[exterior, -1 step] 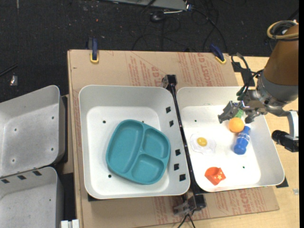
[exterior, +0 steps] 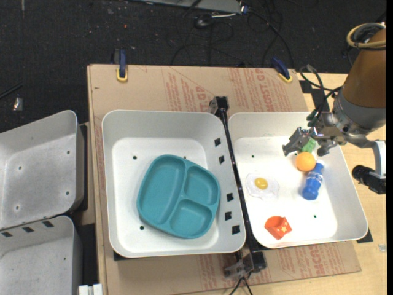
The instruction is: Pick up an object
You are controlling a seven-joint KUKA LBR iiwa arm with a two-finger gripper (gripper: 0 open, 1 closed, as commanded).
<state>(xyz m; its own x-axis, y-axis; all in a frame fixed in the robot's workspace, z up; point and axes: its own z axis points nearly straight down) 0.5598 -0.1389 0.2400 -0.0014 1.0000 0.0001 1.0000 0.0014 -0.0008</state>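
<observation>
reaching into your right white bin (exterior: 344,226), the gripper (exterior: 304,141) hovers by a small green piece (exterior: 309,144); you can't tell its fingers' state. next: descend onto the round orange ball (exterior: 305,161) just below.

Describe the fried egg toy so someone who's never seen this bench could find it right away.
Look in the right bin, on the side nearest the divider. The fried egg toy lies flat there, left of the blue bottle and above the red object. It alone is white with a yellow centre.
</observation>
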